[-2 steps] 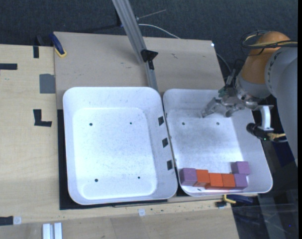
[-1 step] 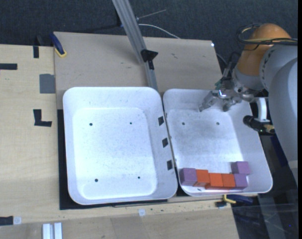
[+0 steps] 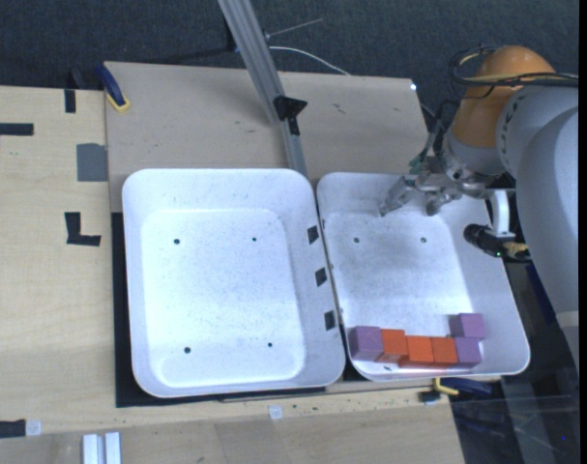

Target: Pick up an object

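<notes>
A row of small blocks lies along the near wall of the right bin (image 3: 337,259). A purple block (image 3: 367,340) is at its left end, orange blocks (image 3: 421,349) fill the middle, and purple blocks (image 3: 468,336) sit at the right end. My gripper (image 3: 409,204) hangs over the far end of this bin, well away from the blocks. Its fingers are spread open with nothing between them. The grey arm with its orange band (image 3: 496,85) comes in from the upper right.
The left bin (image 3: 138,259) sits beside the right one, their rims touching at the middle. A slanted metal pole (image 3: 259,56) comes down to the back edge between the bins. Small clamps sit at the bench's back left (image 3: 115,91) and front right (image 3: 450,387).
</notes>
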Robot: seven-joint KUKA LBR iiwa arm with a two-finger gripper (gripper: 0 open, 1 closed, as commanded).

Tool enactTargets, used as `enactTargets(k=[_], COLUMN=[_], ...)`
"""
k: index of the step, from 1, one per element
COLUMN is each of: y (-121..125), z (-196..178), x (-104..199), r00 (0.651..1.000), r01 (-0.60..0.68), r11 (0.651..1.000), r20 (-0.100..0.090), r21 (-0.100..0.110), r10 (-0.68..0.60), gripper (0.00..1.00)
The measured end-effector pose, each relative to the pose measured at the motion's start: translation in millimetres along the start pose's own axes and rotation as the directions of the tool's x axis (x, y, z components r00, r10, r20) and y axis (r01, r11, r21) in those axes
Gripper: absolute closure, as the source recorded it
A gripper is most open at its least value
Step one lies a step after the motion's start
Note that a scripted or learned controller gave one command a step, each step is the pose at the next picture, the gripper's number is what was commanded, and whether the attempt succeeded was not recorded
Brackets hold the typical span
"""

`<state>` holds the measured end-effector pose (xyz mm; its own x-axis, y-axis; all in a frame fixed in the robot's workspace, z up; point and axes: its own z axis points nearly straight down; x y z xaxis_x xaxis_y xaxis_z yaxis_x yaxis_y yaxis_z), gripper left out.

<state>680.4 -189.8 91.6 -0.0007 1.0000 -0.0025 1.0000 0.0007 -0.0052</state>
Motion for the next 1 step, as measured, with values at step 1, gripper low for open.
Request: enactTargets(k=[1], y=[0.0], z=[-0.1], x=[13.1], r00=[1.000], r01=[0.000], r11=[1.000], r20=[0.001], r21=[0.000], r10=[0.000], gripper=[0.00])
